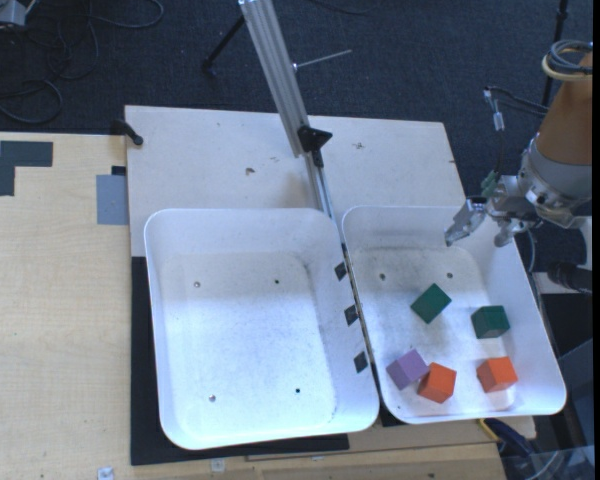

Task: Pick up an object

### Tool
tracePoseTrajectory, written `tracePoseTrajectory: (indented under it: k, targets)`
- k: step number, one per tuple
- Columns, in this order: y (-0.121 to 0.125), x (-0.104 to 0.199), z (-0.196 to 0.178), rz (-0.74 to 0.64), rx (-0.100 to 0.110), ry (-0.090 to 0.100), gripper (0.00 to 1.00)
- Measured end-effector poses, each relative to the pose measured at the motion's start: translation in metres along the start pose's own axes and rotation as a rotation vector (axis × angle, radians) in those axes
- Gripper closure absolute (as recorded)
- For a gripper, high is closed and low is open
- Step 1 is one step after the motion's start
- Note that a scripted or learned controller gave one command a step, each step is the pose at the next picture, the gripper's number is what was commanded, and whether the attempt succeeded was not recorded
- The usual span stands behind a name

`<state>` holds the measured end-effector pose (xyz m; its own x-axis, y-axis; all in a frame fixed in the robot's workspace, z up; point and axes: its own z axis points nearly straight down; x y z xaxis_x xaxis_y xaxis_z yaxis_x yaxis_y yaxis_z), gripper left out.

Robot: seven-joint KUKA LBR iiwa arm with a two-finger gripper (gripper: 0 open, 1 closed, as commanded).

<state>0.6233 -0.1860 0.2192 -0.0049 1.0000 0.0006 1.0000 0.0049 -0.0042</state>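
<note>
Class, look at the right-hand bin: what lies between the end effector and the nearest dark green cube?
In the camera view, only bare speckled bin floor lies between the end effector and the dark green cube.

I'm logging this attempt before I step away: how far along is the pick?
Done: the gripper sits above the far rim of the right bin, fingers open. In hand: nothing lies between its fingers. Left: the whole pick. Five blocks lie on the bin floor: two green blocks, two orange blocks and a purple block.
</note>
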Motion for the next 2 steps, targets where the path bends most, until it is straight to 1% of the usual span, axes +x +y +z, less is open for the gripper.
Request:
tracePoseTrajectory:
  k: [1, 2]
  targets:
    - [0.001, 0.015, 0.131, 0.002, -0.003, 0.000, 0.00]
    - [-0.008, -0.021, 0.088, 0.007, -0.006, -0.003, 0.00]
